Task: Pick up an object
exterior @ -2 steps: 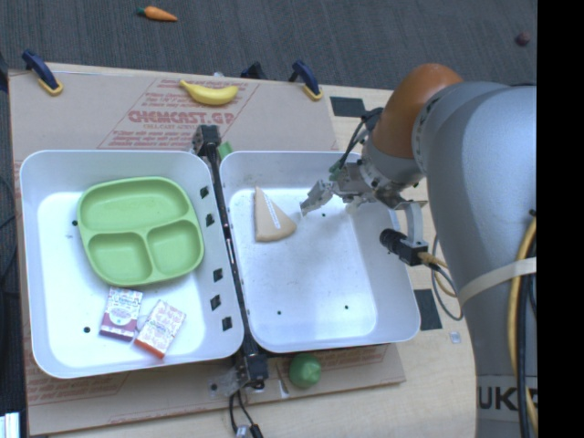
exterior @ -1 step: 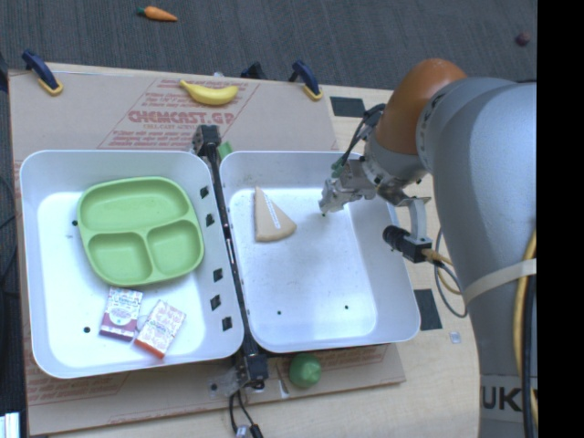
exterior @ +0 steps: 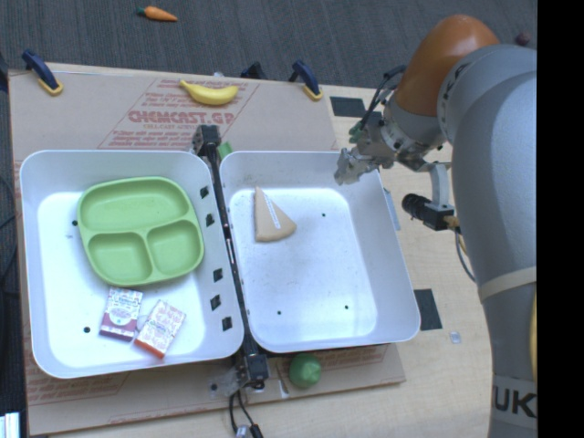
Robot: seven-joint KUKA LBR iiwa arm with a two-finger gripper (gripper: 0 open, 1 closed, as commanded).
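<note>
A tan wedge-shaped object (exterior: 271,217), like a slice of bread or cheese, lies in the upper left part of the right bin (exterior: 365,286). My gripper (exterior: 350,168) hangs over the right bin's far right corner, well to the right of the wedge and apart from it. Nothing shows between its tips. In the left bin (exterior: 41,281) sit a green divided plate (exterior: 140,229) and two small printed packets (exterior: 121,313) (exterior: 161,328) near the front.
A yellow banana (exterior: 209,90) lies on the cardboard behind the bins. A green ball (exterior: 306,370) rests at the bench's front edge, outside the right bin. A small carrot (exterior: 159,13) lies on the floor. Blue clamps (exterior: 42,70) hold the board's far edge.
</note>
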